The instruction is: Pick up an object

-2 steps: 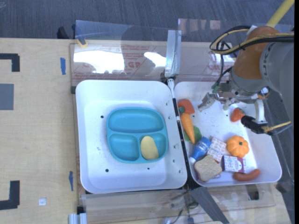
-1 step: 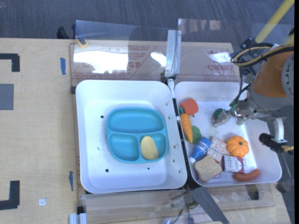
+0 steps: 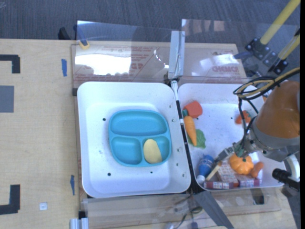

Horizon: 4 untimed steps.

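Small orange toy pumpkin [image 3: 241, 164], moulded plastic by its look, sits near the front edge of the right white bin [image 3: 217, 111], directly under the gripper [image 3: 237, 151], whose tip hangs just above or against it; whether the gripper is spread or closed I cannot tell. I judge the pumpkin light, rigid and somewhat slick, its rounded ribbed body likely to squirt sideways unless it is pinched across the widest part, level with the middle, and not by the green stem. Crowding matters: a flat printed packet with a red strip [image 3: 228, 181] lies just in front of it, a small orange-red piece [image 3: 257, 170] touches its right side, and a blue plastic bottle-like toy [image 3: 206, 165] rests to its left.

Further back in the same bin, a long orange plastic carrot [image 3: 190, 130] lies beside a green leafy toy [image 3: 199, 138], with a red pepper-shaped toy [image 3: 193, 109] beyond them, all smooth and glossy.

Across the divider, the left white bin [image 3: 93, 142] holds a turquoise three-compartment plastic tray [image 3: 138, 123], matte and stiff, with a pale yellow egg-shaped toy [image 3: 152, 151] in its near right compartment. Both bins rest on the light wooden table [image 3: 38, 128].
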### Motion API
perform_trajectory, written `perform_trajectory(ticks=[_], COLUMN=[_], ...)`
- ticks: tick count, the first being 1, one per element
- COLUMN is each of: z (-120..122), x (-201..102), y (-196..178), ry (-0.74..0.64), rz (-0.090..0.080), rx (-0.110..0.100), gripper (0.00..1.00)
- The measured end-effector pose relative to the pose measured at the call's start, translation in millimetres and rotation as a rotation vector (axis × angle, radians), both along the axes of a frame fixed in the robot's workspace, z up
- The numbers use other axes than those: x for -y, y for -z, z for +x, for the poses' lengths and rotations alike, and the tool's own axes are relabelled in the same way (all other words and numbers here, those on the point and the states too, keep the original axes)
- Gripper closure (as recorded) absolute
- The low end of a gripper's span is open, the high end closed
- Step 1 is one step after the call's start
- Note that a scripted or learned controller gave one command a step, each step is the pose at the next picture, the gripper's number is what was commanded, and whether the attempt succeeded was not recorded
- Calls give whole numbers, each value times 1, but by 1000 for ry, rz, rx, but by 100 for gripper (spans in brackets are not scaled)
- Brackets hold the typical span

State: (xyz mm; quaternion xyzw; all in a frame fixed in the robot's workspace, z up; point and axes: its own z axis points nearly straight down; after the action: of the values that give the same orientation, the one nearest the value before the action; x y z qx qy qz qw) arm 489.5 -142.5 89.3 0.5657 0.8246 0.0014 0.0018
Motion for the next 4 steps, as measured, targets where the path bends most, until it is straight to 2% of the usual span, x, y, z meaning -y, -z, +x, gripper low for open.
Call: perform_trajectory(ticks=[1, 2, 3, 4], z=[-6, -4, 60, 58], x=[-6, -6, -61, -58], y=[1, -10, -99, -95], ry=[73, 75, 139, 144], rz=[-2, -3, 2, 0], rx=[7, 13, 5, -4], gripper=[0, 100, 100, 0])
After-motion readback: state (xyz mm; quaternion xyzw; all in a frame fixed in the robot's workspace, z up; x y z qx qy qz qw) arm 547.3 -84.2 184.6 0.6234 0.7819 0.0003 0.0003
